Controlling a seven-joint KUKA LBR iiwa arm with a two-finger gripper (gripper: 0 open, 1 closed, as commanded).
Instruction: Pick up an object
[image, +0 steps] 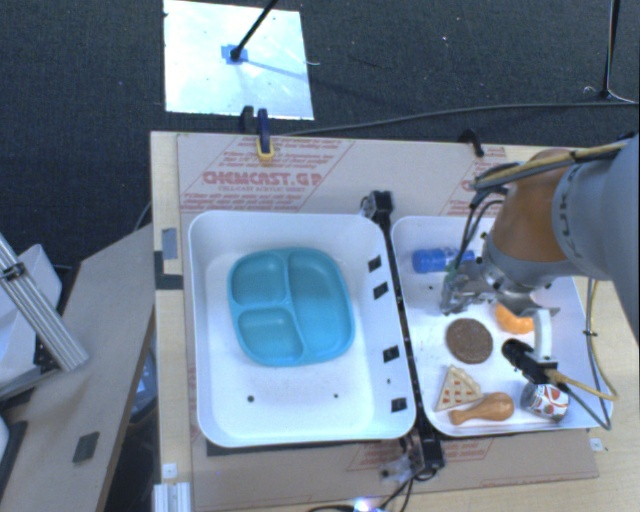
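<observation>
The gripper (458, 296) is poised just above the stiff, light brown cookie (469, 340); its opening cannot be told; the rim is best pinched

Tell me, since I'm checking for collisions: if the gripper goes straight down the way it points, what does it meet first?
Probably the bare floor of the right bin, just above the brown cookie. The gripper seems to hang there, though depth is unclear.
</observation>
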